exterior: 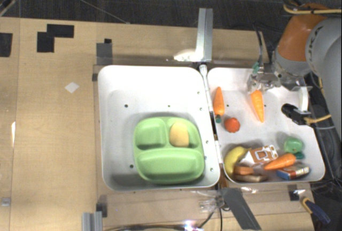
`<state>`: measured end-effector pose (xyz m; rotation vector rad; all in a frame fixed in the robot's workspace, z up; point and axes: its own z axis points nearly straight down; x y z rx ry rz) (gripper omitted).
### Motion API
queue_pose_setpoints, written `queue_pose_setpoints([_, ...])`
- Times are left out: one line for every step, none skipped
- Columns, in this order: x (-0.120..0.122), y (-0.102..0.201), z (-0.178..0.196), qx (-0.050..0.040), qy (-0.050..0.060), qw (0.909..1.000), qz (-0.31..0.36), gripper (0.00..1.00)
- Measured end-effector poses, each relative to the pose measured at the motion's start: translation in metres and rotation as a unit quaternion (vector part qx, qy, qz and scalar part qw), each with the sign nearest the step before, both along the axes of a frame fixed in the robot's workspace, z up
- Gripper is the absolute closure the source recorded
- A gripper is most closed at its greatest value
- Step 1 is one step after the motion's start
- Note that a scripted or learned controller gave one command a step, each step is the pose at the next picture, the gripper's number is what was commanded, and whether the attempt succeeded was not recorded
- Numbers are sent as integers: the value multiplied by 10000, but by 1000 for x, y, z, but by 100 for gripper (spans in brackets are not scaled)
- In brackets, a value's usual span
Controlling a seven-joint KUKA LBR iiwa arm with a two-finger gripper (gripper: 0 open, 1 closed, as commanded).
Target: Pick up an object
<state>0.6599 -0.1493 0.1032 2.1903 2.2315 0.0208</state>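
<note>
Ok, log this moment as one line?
gripper: over right bin | carrot: hanging from its fingertips | green tray: left bin

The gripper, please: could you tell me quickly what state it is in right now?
Gripper: shut on the top end of a carrot, over the right bin.

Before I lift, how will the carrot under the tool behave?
The carrot looks like a stiff plastic toy, probably light. Its tapered, glossy body may slip out towards the thin end if the tool pinches there. Being round in section, it could roll sideways on the right bin's smooth floor if nudged.
</note>
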Motion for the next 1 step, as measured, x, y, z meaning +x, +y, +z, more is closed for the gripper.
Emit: queue_pose_setpoints([-2,42,137,6,62,9987,-499,100])
